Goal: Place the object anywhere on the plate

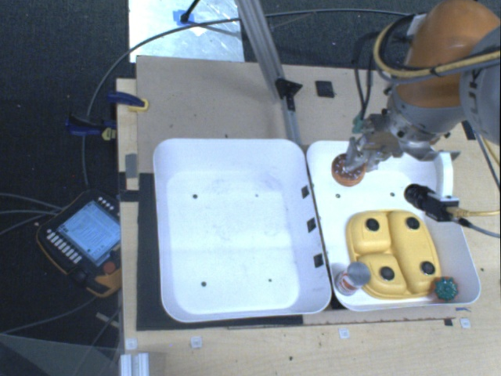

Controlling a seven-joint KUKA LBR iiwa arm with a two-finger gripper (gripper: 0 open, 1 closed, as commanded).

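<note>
Brown round object (347,172), small and disc-like, sits near the far left corner of the right bin (329,157), directly beneath the gripper (356,161); whether the fingers are closed on it I cannot tell. The left bin (168,163) lies alongside. Nearer the right bin's front edge rests a yellow sectioned plate (399,245), with a grey-capped piece (354,275) at its front left and a green ball (445,289) in the front right corner.
</note>
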